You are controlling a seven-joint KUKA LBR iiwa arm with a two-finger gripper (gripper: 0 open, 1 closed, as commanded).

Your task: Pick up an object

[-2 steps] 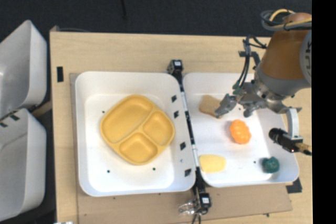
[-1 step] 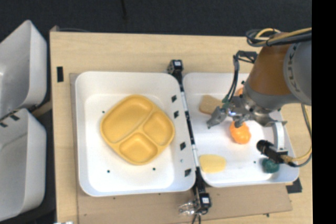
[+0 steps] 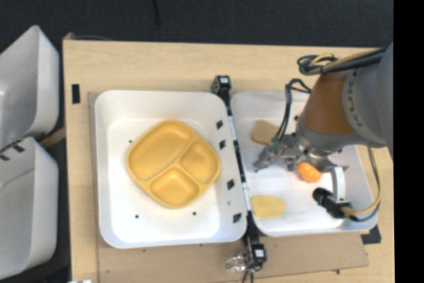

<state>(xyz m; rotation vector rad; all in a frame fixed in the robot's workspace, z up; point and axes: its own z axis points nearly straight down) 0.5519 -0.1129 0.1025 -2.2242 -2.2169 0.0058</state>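
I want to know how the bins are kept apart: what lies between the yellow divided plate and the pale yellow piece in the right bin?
In the camera view, between the yellow divided plate and the pale yellow piece lie bare white bin floor and the bins' adjoining rims, with black clips.

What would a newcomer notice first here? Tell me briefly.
The big yellow divided plate lying in the left bin catches the eye first. Next comes the grey and orange arm reaching into the right bin, its gripper low among a small orange object, a tan piece and a pale yellow piece.
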